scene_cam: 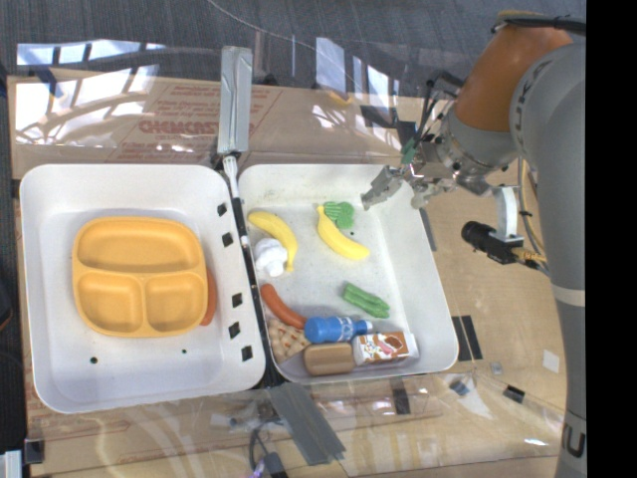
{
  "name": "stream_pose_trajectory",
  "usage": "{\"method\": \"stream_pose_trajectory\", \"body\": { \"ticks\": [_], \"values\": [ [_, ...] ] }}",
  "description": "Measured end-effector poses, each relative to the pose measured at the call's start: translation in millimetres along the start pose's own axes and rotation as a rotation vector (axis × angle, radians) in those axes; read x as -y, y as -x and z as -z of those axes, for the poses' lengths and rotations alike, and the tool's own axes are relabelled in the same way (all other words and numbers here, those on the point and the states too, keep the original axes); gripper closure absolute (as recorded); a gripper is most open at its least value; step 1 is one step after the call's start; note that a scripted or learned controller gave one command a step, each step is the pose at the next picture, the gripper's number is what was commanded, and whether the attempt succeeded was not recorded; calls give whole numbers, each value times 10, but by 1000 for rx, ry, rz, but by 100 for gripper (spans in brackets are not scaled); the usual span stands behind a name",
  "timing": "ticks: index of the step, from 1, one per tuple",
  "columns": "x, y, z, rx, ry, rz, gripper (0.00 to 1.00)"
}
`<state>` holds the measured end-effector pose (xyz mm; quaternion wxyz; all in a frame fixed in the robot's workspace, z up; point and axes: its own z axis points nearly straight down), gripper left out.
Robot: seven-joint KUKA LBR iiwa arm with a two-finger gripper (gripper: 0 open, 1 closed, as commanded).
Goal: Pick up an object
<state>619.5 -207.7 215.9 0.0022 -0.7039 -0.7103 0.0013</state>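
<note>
Yellow banana point(341, 237), curved and plump, lies in the right bin point(423, 267) touching a green toy point(338, 212); end effector point(398, 189) hovers near, released, grasping nothing.

This looks like a robotics lab rather than a home or shop. A grey industrial arm point(542, 118) with loose cables reaches from the right over two white bins point(40, 267) set on taped cardboard point(179, 118). The bins hold toy food, among them plastic bananas point(341, 237), and a yellow divided tray point(139, 275), and dark carpet point(100, 3) lies beyond.
</note>
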Motion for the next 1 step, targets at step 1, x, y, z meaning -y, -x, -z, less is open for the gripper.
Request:
{"method": "stream_pose_trajectory", "body": {
  "ticks": [1],
  "values": [
    [0,0,0,0,0,0,0]
  ]
}}
